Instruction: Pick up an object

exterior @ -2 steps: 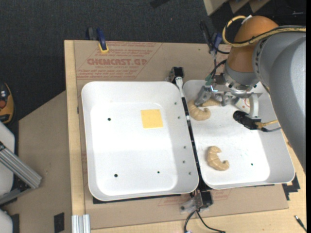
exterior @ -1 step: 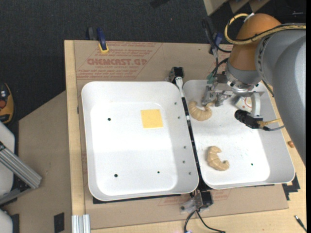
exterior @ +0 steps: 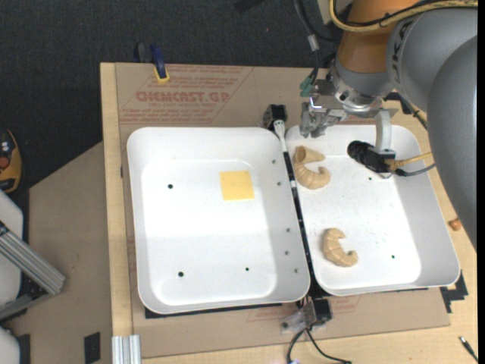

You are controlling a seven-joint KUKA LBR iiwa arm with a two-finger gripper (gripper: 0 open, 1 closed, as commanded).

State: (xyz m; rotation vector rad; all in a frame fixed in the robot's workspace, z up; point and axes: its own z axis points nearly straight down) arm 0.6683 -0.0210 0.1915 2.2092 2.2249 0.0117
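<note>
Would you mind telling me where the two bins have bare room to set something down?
Left bin: bare all around the yellow square. Right bin: free between the two croissants and along its right side. Crowded at the far edge, where the gripper hangs.

Two white bins sit side by side, the left bin (exterior: 151, 226) and the right bin (exterior: 409, 226). Two croissants lie in the right one, one (exterior: 311, 167) near its far left corner, the other (exterior: 339, 247) toward its near edge. One yellow square (exterior: 237, 186) lies in the left bin

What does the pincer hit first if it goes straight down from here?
Probably the upper croissant in the right bin: the pincer hangs just above its far end. Depth is unclear, so it could land on bin floor beside it.
</note>
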